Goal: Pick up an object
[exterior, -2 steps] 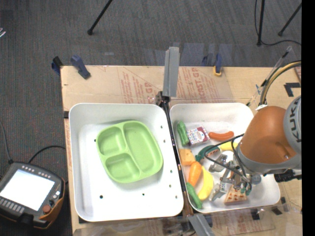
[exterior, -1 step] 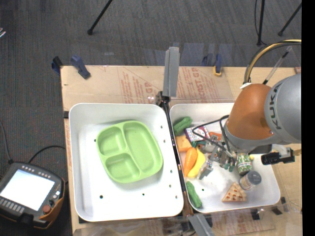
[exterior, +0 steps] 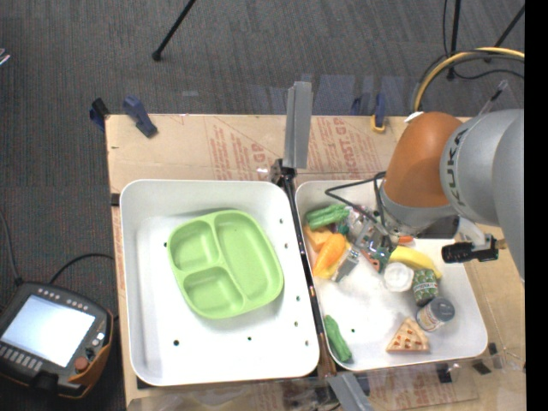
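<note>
My gripper (exterior: 358, 248) is low in the right bin (exterior: 467, 342), at its upper left part, under the orange band of the arm (exterior: 424, 159). It hangs right beside an orange toy vegetable (exterior: 329, 254) and just below a green one (exterior: 324, 217). To its right lie a yellow banana (exterior: 416, 258), a white round cup (exterior: 397, 276) and a dark green bottle (exterior: 424, 290). Nearer the front sit a small can (exterior: 437, 312), a pizza slice (exterior: 408, 339) and a green pickle (exterior: 337, 339). The arm hides part of the bin's upper area.
The left bin (exterior: 145, 315) holds a light green divided plate (exterior: 225, 264). A grey upright post (exterior: 299, 127) stands behind the ridge between the bins. A teach pendant (exterior: 53, 336) lies on the floor at the lower left.
</note>
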You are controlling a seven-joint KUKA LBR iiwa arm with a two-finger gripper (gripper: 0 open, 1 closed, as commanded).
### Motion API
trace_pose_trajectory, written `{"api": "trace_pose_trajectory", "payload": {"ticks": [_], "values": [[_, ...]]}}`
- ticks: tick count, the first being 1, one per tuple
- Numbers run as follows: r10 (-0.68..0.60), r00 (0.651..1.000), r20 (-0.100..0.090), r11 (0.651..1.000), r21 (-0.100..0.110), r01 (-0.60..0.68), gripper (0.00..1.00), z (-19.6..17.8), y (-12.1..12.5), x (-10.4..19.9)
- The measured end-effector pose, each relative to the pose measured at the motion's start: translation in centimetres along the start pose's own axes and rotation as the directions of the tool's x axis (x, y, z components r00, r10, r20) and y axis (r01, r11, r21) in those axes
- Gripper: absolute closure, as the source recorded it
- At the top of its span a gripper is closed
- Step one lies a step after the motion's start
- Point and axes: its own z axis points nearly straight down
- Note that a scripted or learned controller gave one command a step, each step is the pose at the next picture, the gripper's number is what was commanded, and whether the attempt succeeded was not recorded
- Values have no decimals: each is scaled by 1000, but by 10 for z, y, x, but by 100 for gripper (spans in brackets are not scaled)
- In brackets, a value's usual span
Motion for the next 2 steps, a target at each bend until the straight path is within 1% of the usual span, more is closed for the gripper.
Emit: {"api": "trace_pose_trajectory", "payload": {"ticks": [1, 2], "values": [[48, 999, 10, 999, -5, -48, 0, -1, -74, 36], [126, 992, 9, 992, -7, -126, 0, -2, -20, 6]]}}
